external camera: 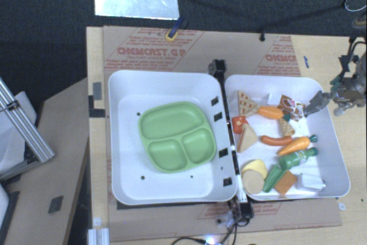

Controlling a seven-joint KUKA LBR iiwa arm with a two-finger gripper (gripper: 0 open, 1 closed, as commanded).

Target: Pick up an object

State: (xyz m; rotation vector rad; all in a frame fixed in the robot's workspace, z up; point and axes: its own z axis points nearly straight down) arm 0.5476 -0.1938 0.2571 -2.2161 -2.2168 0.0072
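Nothing is lifted yet: the end effector (317, 102), whose state I cannot tell, hangs at the right bin's (338, 172) upper right rim, with the toy food lying just to its left and below it, so descent, grasp and lift all remain.

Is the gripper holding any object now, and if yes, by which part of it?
Nothing is held. The gripper is at the right bin's far right rim, with no toy between its fingers.
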